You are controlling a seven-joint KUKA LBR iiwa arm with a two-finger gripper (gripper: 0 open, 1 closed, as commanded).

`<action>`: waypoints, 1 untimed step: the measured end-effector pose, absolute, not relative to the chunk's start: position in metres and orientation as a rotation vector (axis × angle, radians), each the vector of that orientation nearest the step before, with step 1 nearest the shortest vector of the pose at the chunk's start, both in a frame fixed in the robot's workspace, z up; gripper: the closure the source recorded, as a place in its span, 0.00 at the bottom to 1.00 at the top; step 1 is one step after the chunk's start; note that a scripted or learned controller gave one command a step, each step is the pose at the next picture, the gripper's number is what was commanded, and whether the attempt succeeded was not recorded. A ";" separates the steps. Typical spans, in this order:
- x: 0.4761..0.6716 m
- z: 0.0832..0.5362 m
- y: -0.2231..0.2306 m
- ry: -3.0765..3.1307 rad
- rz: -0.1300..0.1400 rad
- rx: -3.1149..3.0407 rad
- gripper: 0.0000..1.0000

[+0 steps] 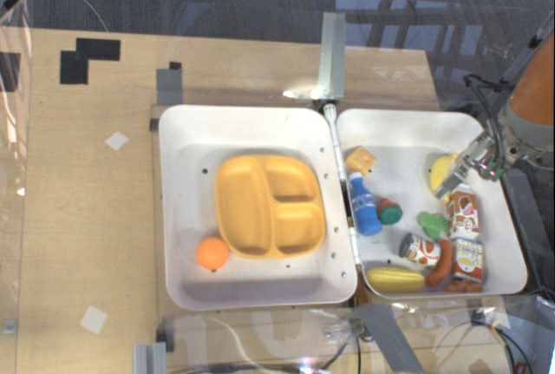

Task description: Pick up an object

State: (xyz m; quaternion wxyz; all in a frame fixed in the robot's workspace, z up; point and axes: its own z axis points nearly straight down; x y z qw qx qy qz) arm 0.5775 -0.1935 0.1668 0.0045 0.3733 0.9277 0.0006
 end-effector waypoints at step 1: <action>0.590 0.158 -0.187 2.873 0.003 1.249 0.00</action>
